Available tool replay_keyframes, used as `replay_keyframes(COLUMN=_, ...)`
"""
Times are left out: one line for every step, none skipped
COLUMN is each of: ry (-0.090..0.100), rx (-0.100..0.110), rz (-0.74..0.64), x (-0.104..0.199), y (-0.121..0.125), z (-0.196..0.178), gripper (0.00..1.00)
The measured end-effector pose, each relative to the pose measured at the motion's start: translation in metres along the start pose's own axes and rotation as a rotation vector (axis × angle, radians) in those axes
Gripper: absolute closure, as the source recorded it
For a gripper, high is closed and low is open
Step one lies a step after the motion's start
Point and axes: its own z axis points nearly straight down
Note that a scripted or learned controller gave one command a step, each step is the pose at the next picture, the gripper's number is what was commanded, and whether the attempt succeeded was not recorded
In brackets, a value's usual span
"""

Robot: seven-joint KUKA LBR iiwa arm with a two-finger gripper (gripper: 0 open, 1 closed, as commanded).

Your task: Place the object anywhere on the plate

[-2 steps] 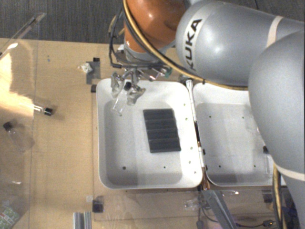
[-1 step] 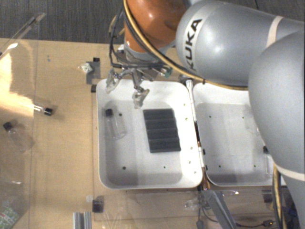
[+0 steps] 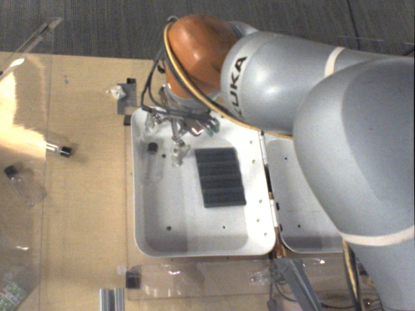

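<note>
A dark ribbed rectangular plate lies flat in the middle of the left white bin. A small dark object sits on the bin floor near the far left wall. My gripper hangs over the bin's far part, between the small object and the plate's near-left corner and just left of the plate. It is seen from above, under the orange wrist band, and I see nothing in it.
The grey arm covers most of the right bin and the view's right side. On the wooden bench to the left lie a small black-tipped tube and clear plastic sheets. Black clamps sit at the bin's far-left corner and front.
</note>
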Motion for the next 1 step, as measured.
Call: replay_keyframes(ry=-0.003, rx=0.002, rz=0.319, x=0.0091, y=-0.0036, z=0.0353, gripper=0.0)
